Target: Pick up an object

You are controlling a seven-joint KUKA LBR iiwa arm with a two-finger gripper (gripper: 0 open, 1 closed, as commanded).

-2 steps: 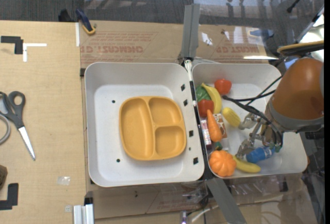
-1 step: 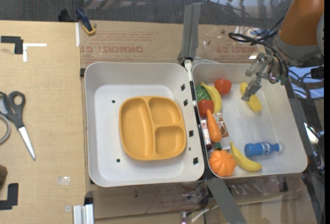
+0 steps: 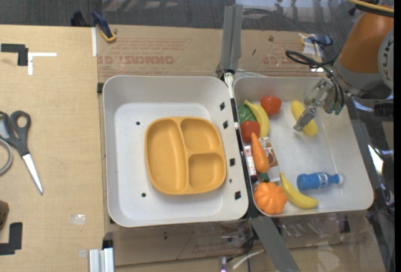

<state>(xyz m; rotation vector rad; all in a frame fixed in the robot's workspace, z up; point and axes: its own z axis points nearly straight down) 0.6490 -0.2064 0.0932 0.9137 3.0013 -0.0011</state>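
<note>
- Left bin: holds a yellow three-compartment tray.
- Right bin: holds toy bananas, tomato, carrot, pumpkin, blue bottle.
- Gripper: over a yellow toy near the back wall.
- Scissors: on bench, far left.

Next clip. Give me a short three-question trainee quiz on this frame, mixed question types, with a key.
1. True or false: the yellow three-compartment plastic tray lies in the left white bin.
2. Multiple choice: the two-finger gripper hovers nearest to which item in the right white bin?
A. the blue plastic bottle
B. the small yellow toy near the bin's far side
C. the orange toy pumpkin
3. Fill in: the yellow toy banana in the near part of the right bin lies between the pumpkin and the ____.

Key
1. True.
2. B.
3. Blue bottle.
</note>
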